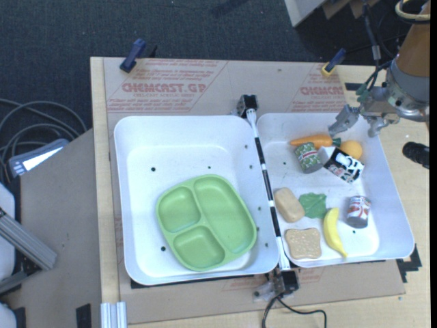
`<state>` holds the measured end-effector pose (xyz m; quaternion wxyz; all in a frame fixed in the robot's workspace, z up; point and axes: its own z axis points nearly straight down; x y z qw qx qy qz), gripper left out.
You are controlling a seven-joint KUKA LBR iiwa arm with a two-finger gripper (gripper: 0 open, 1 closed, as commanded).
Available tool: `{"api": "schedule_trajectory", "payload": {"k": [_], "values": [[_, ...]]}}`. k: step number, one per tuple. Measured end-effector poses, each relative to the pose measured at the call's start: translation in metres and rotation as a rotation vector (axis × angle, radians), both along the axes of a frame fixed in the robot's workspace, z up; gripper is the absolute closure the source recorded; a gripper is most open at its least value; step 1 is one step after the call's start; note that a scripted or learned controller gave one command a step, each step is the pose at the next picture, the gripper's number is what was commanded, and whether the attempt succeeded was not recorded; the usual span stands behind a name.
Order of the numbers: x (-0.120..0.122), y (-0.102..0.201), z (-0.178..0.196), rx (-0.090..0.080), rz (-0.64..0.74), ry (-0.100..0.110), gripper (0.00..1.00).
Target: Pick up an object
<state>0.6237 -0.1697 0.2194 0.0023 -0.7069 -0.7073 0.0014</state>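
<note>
The bench (205, 80), seemingly paper-covered, bears two white bins (136, 156) side by side.

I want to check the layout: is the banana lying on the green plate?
No, the banana lies in the right bin beside the slice of bread, while the green plate sits in the left bin.

green divided tray (206, 221) in the left bin (136, 142); blue clamps (132, 55) on the board's far edge.

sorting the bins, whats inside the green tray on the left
The green tray in the left bin has three compartments, all bare. The tray covers the bin floor under it.
</note>
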Motion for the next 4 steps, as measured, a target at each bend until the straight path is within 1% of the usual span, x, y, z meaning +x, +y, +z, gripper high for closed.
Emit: {"api": "schedule_trajectory", "payload": {"k": [1, 2, 3, 4], "values": [[-0.050, 0.024, -0.137, -0.001, -0.001, -0.002, 0.00], [-0.124, 0.034, -0.138, 0.001, -0.001, 0.000, 0.00], [-0.123, 0.033, -0.130, 0.000, -0.003, 0.000, 1.00], [-0.094, 0.088, -0.037, -0.001, 0.001, -0.002, 1.00]]}}
